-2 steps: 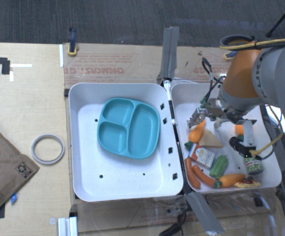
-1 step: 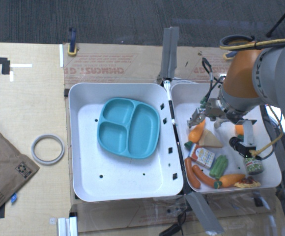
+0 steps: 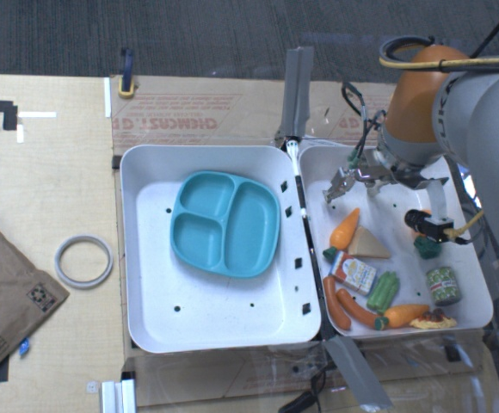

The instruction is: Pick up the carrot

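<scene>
Carrot (image 3: 345, 229) lies below the open, empty claw (image 3: 342, 184).

We are looking at a robotics lab: a plywood bench (image 3: 43, 188) carrying two white bins (image 3: 138, 231), a grey industrial arm (image 3: 482, 101), tape roll (image 3: 83, 260) near the bench's left edge.

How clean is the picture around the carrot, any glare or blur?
Camera view: lighting even, shadows soft; the carrot is sharp against the right bin; a bright reflection sits on the arm's grey housing; the gripper looks small and slightly soft.
</scene>
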